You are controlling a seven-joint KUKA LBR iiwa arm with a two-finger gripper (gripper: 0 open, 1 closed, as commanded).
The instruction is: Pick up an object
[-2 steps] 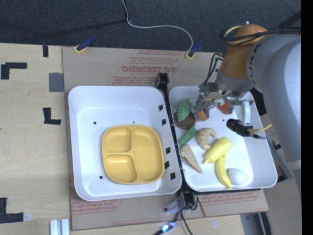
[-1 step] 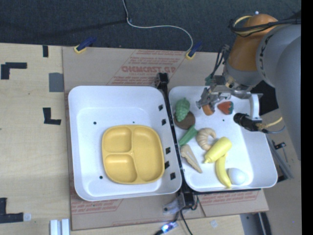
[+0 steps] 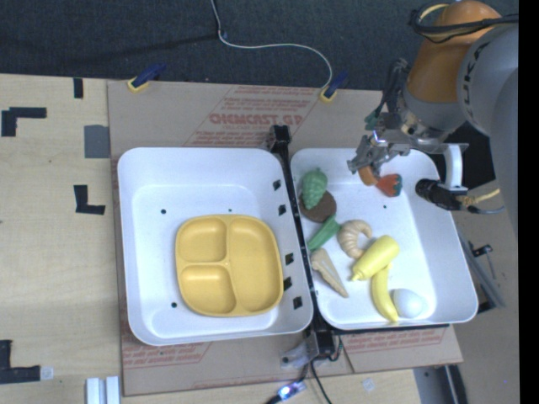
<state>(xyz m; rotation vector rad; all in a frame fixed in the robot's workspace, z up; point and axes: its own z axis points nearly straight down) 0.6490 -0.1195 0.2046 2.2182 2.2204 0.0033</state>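
My tool [image 3: 370, 160] hangs at the right bin's [image 3: 438, 310] far edge, fingers pinching the orange-red toy [image 3: 381, 180] just above the floor.

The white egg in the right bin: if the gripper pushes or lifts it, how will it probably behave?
The white egg looks smooth and rounded, so it would probably roll when pushed and might slip between two fingers. It lies near the bin's corner, beside the banana, which may stop it from rolling far. It looks like toy food, so it is probably light.
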